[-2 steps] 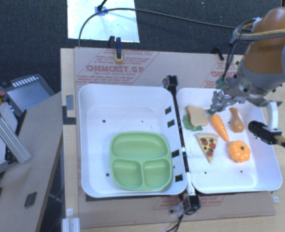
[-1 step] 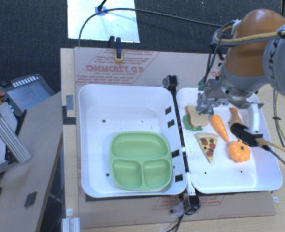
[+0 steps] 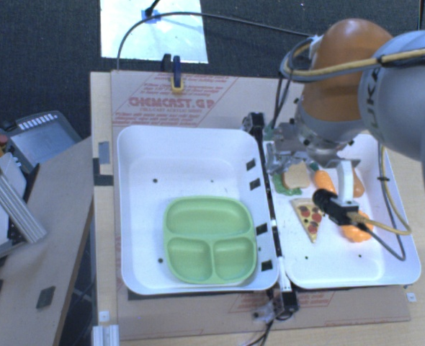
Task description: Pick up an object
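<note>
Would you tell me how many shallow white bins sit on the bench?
2: the left white bin holds a green divided plate; the right white bin lies under the arm.

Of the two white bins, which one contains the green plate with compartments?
The left bin holds the green plate. The right bin instead contains small food items, including a pizza slice, under the arm.

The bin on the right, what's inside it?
In the right bin lie a toy pizza slice, a sandwich piece and orange carrot-like pieces. The arm covers the bin's far part.
</note>
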Motion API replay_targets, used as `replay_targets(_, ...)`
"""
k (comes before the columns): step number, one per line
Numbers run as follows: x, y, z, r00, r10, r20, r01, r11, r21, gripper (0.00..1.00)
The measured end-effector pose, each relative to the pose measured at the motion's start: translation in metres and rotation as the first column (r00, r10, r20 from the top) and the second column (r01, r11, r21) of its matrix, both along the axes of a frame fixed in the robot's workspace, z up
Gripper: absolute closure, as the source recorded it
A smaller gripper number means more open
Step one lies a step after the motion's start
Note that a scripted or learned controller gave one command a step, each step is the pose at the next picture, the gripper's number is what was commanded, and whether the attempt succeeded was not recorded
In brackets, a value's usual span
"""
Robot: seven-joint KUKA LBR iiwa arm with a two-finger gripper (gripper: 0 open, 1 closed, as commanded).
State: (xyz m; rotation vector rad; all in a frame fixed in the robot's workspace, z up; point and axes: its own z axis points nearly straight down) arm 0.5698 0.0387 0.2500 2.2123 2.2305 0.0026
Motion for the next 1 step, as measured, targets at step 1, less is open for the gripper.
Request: replay_targets(1,0.0048,0.0469,-0.0176,1.000,0.001,-0.001,-0.001,1.000,0.000,1.00)
